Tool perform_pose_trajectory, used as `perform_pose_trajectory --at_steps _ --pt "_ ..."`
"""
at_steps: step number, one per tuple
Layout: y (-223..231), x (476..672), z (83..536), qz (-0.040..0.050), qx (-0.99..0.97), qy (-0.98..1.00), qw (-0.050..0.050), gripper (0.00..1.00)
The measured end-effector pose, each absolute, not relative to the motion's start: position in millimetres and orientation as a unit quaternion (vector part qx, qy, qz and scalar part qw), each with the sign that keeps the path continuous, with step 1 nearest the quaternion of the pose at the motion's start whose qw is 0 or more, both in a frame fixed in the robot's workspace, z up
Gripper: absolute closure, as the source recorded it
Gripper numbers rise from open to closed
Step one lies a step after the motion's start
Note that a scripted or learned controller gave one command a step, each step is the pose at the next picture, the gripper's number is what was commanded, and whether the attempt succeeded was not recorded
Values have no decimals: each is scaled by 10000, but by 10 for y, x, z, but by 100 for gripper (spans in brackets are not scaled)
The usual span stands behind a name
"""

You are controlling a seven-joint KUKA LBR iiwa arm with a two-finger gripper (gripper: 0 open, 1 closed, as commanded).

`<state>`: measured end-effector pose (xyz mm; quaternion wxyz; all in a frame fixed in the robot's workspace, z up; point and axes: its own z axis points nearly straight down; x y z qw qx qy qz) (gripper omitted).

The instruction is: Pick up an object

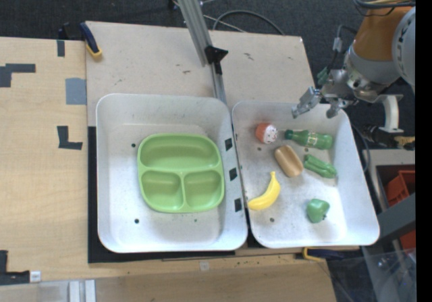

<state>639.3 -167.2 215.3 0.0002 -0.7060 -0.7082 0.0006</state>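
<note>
Gripper (316,106) hovering at right bin's (361,186) 1 o'clock rim, jaws spread, gripping nothing; green bottle (309,138) lying just below.

Two white bins sit side by side: the left bin (108,179) and the right bin (358,186). The left one carries one green plate (181,172) with three compartments (one long, two smaller). The right one carries six toy foods, one of each kind: one banana (265,194), one hot dog (289,161), one green bottle (309,138), one green pickle (319,166) (or a similar long vegetable; too small to tell), one green pepper (316,210), and one small red-and-white ball-shaped piece (266,134). Four of the six are green or partly green.
</note>
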Motion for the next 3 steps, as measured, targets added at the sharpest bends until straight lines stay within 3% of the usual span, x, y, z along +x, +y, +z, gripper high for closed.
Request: perform_pose_trajectory --at_steps 1,3 --pt "-1673 6393 2153 9 -7062 -7080 2 0" --pt "-1710 6347 1283 23 -7062 -7080 19 0"
